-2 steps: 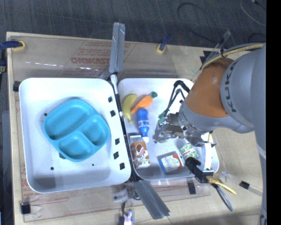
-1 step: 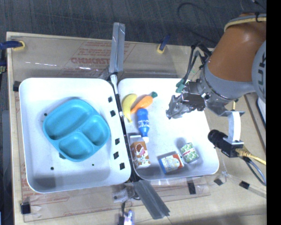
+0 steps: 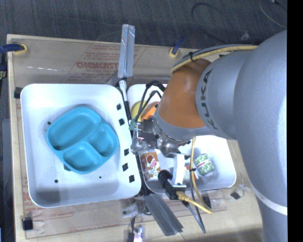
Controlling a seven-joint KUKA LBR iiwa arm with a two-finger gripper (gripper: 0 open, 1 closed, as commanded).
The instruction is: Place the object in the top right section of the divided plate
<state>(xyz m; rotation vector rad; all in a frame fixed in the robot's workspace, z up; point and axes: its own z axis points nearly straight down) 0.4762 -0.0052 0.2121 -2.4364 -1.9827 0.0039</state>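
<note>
- Right now your arm [image 3: 202,105] reaches in from the right and hangs low over the right bin [image 3: 227,178], its orange band covering most of the bin's far half.
- You'll find the gripper [image 3: 141,142] at the left end of that bin, tight against the wall between the two bins; its tip is buried under the wrist, so whether it is spread, pressed together or pinching something, you cannot tell from up here.
- Just near of the gripper lies a small packet with a brown and white label [image 3: 150,165], beside the bin's left wall. A green and white packet [image 3: 203,164] sits to its right, well clear of the tool. Something yellow [image 3: 140,108] peeks out at the far left corner, half hidden by the arm.
- Which of these is your object isn't plain; going by position, the brown packet or something hidden under the wrist looks likeliest.
- Over in the left bin [image 3: 40,185] the blue divided plate [image 3: 82,139] waits, tilted, all three sections bare.
- So, as a judgement, you're in the pick step: nothing has reached the plate yet.
- Next you'll want a straight lift that shows something truly caught, then a carry left over the dividing wall.
- Aim for the smaller pocket on the plate's far right side [image 3: 105,139], and come down gently; the plate's slant makes the section edges easy to miss.
</note>
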